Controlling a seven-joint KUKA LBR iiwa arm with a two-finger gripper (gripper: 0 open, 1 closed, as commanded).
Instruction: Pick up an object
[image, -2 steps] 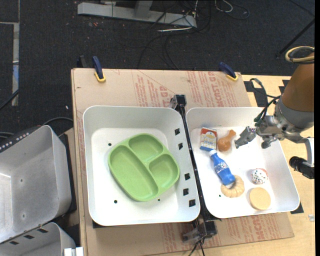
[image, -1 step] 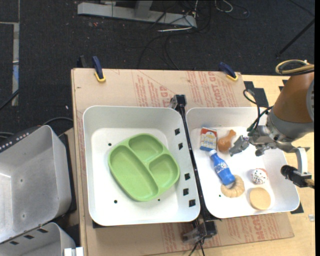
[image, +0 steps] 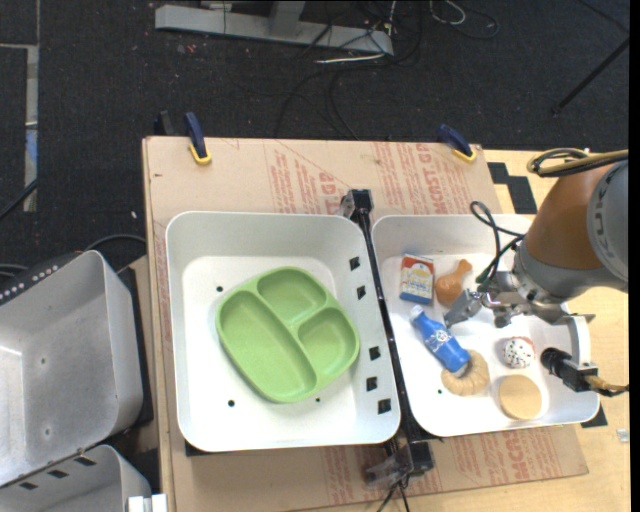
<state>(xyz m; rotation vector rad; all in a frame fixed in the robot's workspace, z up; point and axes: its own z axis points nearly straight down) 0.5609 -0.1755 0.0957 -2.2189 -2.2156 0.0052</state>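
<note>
The right bin (image: 440, 232) holds several small objects. A blue bottle (image: 440, 341) lies near its middle, with a tan ring-shaped piece (image: 468, 377) just below it. A white, red and blue box (image: 417, 278) and an orange-brown pear-shaped item (image: 452, 282) sit toward the back. At the front right are a white speckled ball (image: 518, 352) and a tan disc (image: 520, 396). My gripper (image: 478, 303) hangs low over the bin, between the pear-shaped item and the ball, just right of the bottle's upper end. Nothing visibly sits in it.
The left bin (image: 190, 250) carries a green divided plate (image: 288, 333). A black divider with clips (image: 375, 300) runs between the bins. The arm's orange band (image: 565, 215) and cables overhang the right bin's far edge. A grey tub (image: 60, 360) stands left of the bench.
</note>
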